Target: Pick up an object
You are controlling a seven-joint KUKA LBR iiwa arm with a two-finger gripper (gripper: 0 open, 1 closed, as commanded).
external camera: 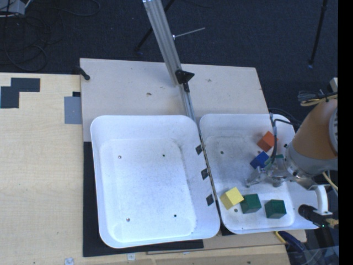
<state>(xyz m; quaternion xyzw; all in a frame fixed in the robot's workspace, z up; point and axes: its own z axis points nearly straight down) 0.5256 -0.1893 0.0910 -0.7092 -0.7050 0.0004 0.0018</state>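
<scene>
Pale wood covers the tabletop (38, 164), with a lighter beige board (132, 90) laid across its middle under the two bins. Dark grey rectangular patches (21, 88) mark the wood at the left. Beyond the tabletop the floor is dark carpet (248, 26), crossed by loose cables and thin stand legs. A ribbed aluminium rail (164, 40) slants down from the top of the view to a black bracket (183, 77) on the board.

The left bin (110, 131) is shallow and white, its floor speckled with grey scuffs. The right bin (215, 128) sits just beside it, joined by small black clips along the shared edge. In the right bin lie an orange block (266, 141), a blue block (258, 160), a yellow block (232, 197) and two green cubes (251, 203) (275, 208) near the front rim.

The arm (315, 139) leans in from the right, and its gripper (265, 173) hangs low over the right bin just beside the blue block. Whether its metal fingers (255, 176) are spread or closed is not clear, and nothing can be seen held between them.
</scene>
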